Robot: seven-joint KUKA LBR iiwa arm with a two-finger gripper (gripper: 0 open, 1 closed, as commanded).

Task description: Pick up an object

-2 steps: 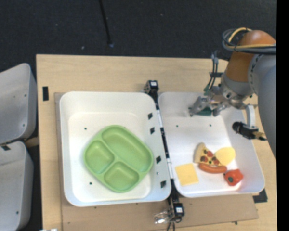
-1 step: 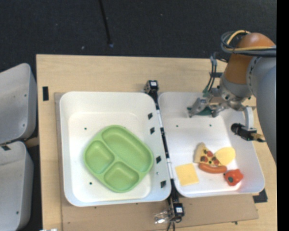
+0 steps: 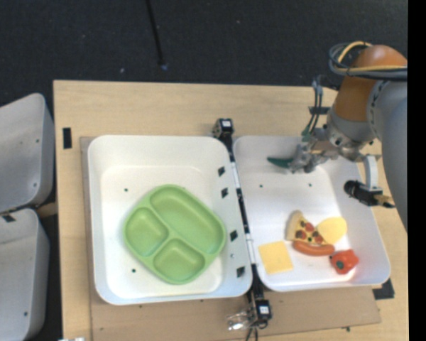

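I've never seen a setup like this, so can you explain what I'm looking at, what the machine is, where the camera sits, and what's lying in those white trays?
One camera looks down at a slant on a wooden bench. The grey and orange machine on the right is a robot arm with a pincer at its tip, low over the right tray. Something dark green sits at the pincer's tip; whether it is gripped is unclear. Near that tray's front lie toy foods: a pizza slice, a sausage, a yellow round piece, a cheese square and a red piece. The left tray holds a green divided plate.
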